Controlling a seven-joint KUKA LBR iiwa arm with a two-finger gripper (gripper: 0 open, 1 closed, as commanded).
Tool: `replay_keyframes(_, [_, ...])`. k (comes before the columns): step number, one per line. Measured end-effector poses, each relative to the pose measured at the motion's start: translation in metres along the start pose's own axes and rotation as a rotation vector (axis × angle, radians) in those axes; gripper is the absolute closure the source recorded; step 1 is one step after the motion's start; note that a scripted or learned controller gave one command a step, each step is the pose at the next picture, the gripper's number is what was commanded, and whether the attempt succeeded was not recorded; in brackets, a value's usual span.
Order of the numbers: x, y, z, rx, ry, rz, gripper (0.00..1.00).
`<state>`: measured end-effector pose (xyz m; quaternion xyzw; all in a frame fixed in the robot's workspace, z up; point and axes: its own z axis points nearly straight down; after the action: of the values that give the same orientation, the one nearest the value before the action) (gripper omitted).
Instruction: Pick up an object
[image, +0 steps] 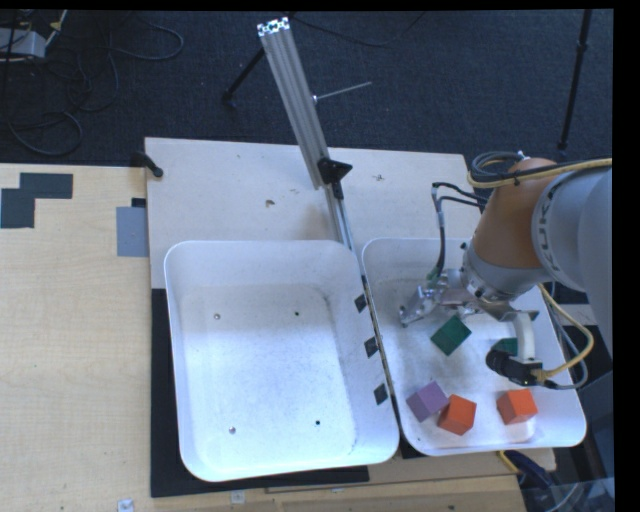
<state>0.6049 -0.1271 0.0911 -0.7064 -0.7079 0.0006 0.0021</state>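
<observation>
My gripper (422, 303) hangs low inside the right bin (563, 432), near its upper left part. The grey arm with its orange band reaches in from the right above it. A dark green block (451, 335) lies tilted just below and to the right of the gripper, close to it; whether they touch is unclear. Along the bin's front lie a purple block (428, 400), an orange block (457, 414) right beside it, and a second orange block (517, 406) further right.
The left bin (172, 262) sits beside the right one, their rims meeting at a divider with black clips (370, 346). A slanted metal rail (300, 100) rises from behind the bins. Black cables loop around the arm's wrist at the right.
</observation>
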Motion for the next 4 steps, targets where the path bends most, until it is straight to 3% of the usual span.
replay_keyframes(1, [-0.003,-0.056,-0.001,-0.005,-0.003,0.004,0.00])
replay_keyframes(2, [-0.024,-0.071,-0.001,-0.006,-0.002,0.003,0.00])
replay_keyframes(3, [-0.014,-0.043,-0.001,-0.005,-0.003,0.001,0.00])
replay_keyframes(4, [0.020,0.040,-0.003,-0.007,-0.001,-0.002,0.00])
